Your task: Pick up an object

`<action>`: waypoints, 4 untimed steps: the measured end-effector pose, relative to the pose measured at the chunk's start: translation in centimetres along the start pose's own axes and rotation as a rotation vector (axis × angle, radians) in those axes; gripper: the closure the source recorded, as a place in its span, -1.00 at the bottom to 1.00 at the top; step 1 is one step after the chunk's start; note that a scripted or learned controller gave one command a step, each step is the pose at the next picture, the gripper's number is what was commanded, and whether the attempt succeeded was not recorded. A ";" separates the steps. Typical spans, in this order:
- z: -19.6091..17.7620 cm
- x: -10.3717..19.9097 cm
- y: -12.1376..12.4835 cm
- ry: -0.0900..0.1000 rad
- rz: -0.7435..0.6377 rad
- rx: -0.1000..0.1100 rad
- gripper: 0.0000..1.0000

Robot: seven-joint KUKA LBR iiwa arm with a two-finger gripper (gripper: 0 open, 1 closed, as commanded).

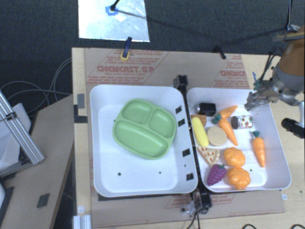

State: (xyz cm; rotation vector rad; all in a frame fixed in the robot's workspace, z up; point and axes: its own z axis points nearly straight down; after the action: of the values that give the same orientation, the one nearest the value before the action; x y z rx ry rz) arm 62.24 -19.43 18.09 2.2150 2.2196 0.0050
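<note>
Crowding the right-hand shallow white bin (279, 149) was a heap of toy food, any piece of which could serve as the object to pick up. A small can with a dark end and red-spotted label (242, 122) lay on its side near the bin's upper middle, closest to the arm. Just left of it sat a long orange plastic carrot (227, 130), and another orange carrot (228, 111) lay slanted above that, beside a flat black block (207, 108). A third carrot with a green top (259, 150) lay toward the right wall. A yellow corn cob (199, 130) ran along the left wall, with a round beige disc (217, 137) next to it, a waffle-patterned wedge (208, 153) below, then a purple bunch of grapes (216, 173) and two orange peppers (234, 157) (238, 177) near the front.

The two-finger gripper (252, 101) hung over the bin's upper right corner, just above the can and apart from it; whether its jaws were released or clenched I could not tell, and nothing showed between them.

In the left-hand white bin (102, 128), a pale green divided plastic plate (145, 128) rested, slightly turned. Both bins stood on a brown cardboard sheet with red lettering (143, 68)
</note>
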 end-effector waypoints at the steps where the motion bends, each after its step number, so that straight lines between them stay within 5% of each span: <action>1: -4.7 0.0 0.2 0.000 -0.003 0.000 1.00; 4: -4.0 13.9 -5.8 0.004 -0.007 0.008 1.00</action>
State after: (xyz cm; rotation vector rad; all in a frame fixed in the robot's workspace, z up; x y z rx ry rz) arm 56.35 -5.58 22.03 2.2138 2.2334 0.0006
